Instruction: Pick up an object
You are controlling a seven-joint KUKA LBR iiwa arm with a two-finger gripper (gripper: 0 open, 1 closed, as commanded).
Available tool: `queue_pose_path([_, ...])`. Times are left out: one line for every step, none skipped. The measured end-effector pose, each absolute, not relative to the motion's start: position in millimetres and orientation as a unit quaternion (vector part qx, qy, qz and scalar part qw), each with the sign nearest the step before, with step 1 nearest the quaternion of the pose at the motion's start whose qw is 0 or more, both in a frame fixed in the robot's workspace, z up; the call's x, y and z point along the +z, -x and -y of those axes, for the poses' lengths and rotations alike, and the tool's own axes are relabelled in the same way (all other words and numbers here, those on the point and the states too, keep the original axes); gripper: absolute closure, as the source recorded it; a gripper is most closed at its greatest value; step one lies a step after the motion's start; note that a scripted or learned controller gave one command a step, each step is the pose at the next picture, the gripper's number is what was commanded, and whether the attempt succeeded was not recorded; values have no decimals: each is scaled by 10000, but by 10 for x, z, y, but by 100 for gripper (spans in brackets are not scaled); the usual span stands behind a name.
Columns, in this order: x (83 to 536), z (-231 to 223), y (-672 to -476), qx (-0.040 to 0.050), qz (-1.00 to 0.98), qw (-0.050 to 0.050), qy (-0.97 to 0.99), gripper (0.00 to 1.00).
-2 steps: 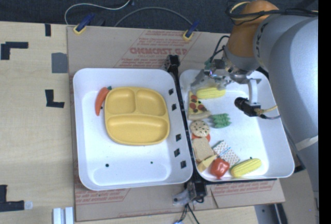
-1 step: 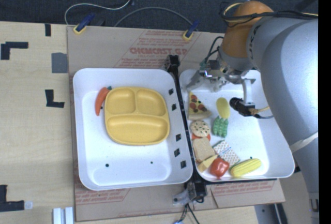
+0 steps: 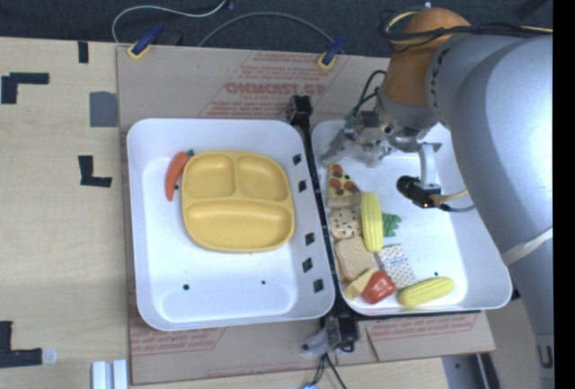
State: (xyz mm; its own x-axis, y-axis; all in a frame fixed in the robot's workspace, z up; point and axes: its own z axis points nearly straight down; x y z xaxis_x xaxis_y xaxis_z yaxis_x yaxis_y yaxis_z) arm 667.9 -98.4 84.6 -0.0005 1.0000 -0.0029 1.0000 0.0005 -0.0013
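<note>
Left bin (image 3: 144,225): orange carrot (image 3: 176,173) at upper left, touching yellow divided plate (image 3: 238,200), long axis near vertical, green tip up. Right bin (image 3: 467,261): toy food heaped along left wall; small pieces hard to tell apart. Upright corn cob (image 3: 371,221) beside cracker (image 3: 344,223); bread slice (image 3: 355,259), red piece (image 3: 379,287) below; second corn cob (image 3: 426,291) lies near horizontal. Gripper (image 3: 364,137) over bin's top-left corner, wrist hiding it; grip state cannot be told.

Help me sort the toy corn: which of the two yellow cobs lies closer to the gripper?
The upright cob in the middle of the right bin, beside the crackers. It lies nearer the gripper than the other cob, which lies at the bin's front edge.
</note>
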Motion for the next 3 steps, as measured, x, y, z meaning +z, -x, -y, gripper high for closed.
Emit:
queue_pose_path([841,1055,-6491,-18,-7072,-6,-7070,0])
queue_pose_path([842,988,-6682,-15,-7080,-10,-7062,0])
queue_pose_path([939,986,-6679,-7,-7077,-6,-7065,100])
